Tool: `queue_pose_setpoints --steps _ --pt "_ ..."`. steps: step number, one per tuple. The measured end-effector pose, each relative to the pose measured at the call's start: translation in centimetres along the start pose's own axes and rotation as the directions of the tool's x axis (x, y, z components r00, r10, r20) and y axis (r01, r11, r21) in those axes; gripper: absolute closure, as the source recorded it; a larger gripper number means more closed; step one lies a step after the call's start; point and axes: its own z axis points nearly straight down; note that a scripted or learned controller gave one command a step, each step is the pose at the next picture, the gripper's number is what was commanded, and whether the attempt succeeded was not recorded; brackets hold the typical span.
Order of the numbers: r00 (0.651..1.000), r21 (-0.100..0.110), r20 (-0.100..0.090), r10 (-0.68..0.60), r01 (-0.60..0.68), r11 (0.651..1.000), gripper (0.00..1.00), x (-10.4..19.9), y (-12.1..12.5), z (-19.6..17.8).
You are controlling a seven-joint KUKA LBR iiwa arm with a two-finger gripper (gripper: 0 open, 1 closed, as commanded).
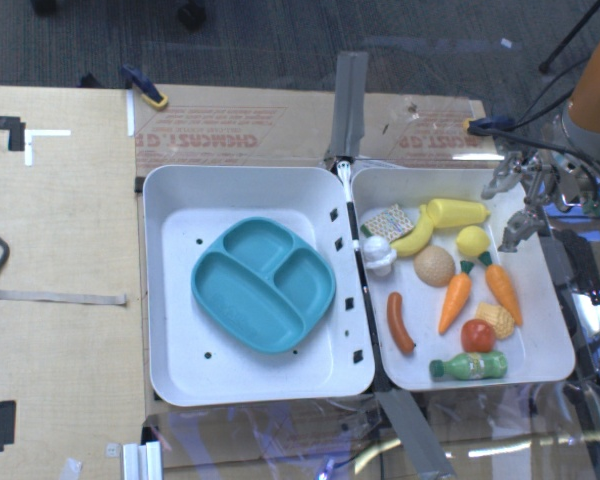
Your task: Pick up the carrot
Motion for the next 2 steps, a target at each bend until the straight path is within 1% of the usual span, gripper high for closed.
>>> queue_pose_setpoints --steps 1,2 --pt "1.0 0.001 0.0 0.016 -0.016 1.0 0.0 5.4 0.6 10.6" --pt "0.981 0.0 0.001 -0.195 0.195 0.981 0.0 8.0 4.8 10.5"
